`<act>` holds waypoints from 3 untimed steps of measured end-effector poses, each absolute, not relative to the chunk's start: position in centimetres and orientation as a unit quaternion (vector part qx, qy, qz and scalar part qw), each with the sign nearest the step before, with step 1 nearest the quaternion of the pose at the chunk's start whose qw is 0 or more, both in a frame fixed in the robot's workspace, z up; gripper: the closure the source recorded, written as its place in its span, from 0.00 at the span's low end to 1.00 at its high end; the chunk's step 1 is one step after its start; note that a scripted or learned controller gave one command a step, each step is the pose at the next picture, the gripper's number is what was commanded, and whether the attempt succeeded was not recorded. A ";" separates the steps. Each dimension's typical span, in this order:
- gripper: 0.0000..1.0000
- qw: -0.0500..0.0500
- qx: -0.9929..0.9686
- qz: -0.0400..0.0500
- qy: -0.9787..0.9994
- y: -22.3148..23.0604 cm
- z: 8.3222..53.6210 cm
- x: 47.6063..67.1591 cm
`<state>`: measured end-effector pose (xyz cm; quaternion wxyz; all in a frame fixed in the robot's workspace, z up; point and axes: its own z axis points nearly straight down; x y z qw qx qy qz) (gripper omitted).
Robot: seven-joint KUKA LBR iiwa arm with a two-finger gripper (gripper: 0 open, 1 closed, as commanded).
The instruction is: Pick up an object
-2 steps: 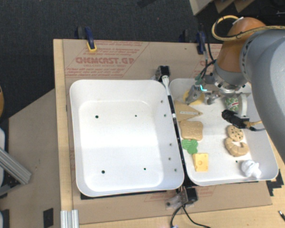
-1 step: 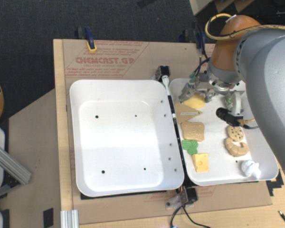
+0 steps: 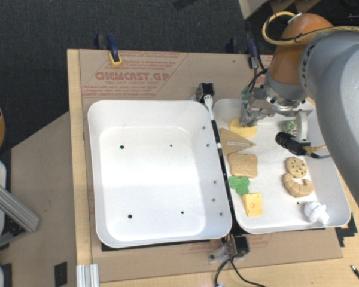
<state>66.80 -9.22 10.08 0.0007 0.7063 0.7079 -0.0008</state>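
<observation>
My gripper (image 3: 248, 119) points down into the far left corner of the right bin (image 3: 335, 187), its tip right at the upper edge of a yellow piece (image 3: 242, 128). From this slanted overhead view I cannot tell whether the gripper is open or closed, or whether it touches the piece. Just nearer the camera than the yellow piece, and touching it, lies a tan wedge (image 3: 234, 139). Below that comes a tan square slice (image 3: 242, 165), then a small green item (image 3: 239, 185), then a yellow block with holes (image 3: 253, 204), all in a column along the bin's left wall. Further right in the same bin I see a green and white item (image 3: 290, 126) near the wrist, a round speckled cookie (image 3: 297, 167), a tan pastry (image 3: 298, 186) just beside it, and a white object (image 3: 315, 211) by the near right corner. Everything I could pick sits in this right bin. The grey arm (image 3: 338, 94), with its orange band, reaches in from the right. The left bin (image 3: 107, 160) adjoins the right one, both on a cardboard-covered bench (image 3: 78, 88).
</observation>
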 end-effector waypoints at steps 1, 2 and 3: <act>0.00 0.000 0.706 -0.001 0.708 -9.2 10.0 66.8; 0.00 -0.001 0.707 -0.001 0.708 -9.1 8.5 66.6; 1.00 0.000 0.706 -0.001 0.708 -9.2 9.9 66.7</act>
